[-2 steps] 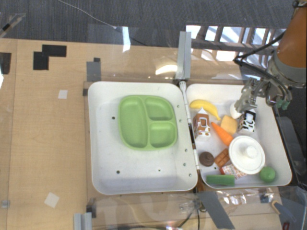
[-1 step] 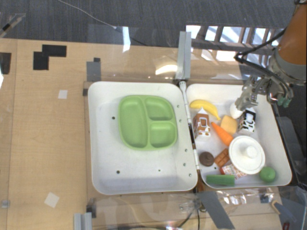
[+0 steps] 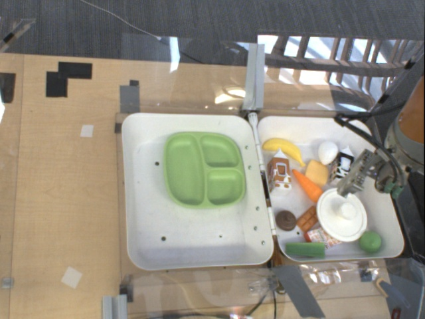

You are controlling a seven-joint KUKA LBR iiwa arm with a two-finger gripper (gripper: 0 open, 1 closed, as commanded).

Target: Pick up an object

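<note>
Gripper [image 3: 350, 182] sits fingers slightly spread, nothing pinched, just above the white bowl [image 3: 342, 215] — rim is best straddled squarely, with the carrot [image 3: 307, 185] beside it avoided.

Right bin, lower right of frame — a crowded mix. Yellow banana [image 3: 284, 147] at the upper left, white egg-like ball [image 3: 327, 152] beside it. Orange carrot [image 3: 307, 186] lies slanted mid-bin, a brown-and-white carton [image 3: 279, 172] to its left. Dark round cookie [image 3: 286, 219] lower left. White lidded bowl [image 3: 341, 215] centre right. Green cucumber [image 3: 305, 249] along the bottom edge — green lime [image 3: 370, 242] in the lower right corner.
</note>
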